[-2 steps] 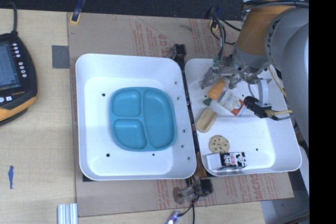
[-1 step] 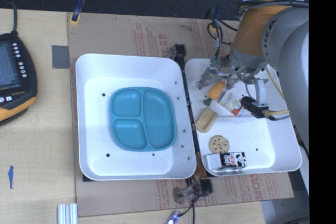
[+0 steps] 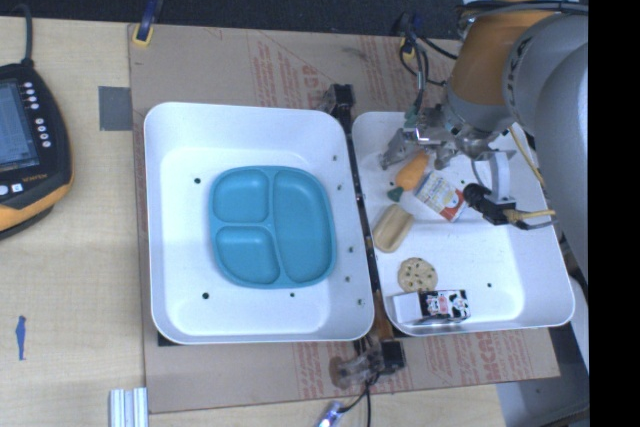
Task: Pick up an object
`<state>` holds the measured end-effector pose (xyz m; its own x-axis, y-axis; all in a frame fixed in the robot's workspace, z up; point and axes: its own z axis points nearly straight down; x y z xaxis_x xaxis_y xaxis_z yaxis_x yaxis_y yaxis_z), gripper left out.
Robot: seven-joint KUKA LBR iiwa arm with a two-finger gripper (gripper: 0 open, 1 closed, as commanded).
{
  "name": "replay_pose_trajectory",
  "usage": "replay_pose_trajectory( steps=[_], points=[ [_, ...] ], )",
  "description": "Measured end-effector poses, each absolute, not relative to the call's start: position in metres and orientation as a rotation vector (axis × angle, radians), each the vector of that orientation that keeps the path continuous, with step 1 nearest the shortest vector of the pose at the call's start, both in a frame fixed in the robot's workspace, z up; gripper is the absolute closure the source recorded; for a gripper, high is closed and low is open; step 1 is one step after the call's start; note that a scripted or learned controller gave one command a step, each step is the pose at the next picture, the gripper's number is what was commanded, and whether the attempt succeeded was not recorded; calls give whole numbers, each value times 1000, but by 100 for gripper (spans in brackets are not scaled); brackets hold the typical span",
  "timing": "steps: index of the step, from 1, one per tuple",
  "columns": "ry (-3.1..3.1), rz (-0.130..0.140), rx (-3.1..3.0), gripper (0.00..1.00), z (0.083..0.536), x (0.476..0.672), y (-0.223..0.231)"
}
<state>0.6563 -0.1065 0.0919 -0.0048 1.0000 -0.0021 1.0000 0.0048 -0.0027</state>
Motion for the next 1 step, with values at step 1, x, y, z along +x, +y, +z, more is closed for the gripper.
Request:
replay_pose_trajectory(
  steps=[1],
  points=[
    [-2225,4,-2218,0,92,656,-110]
  ],
)
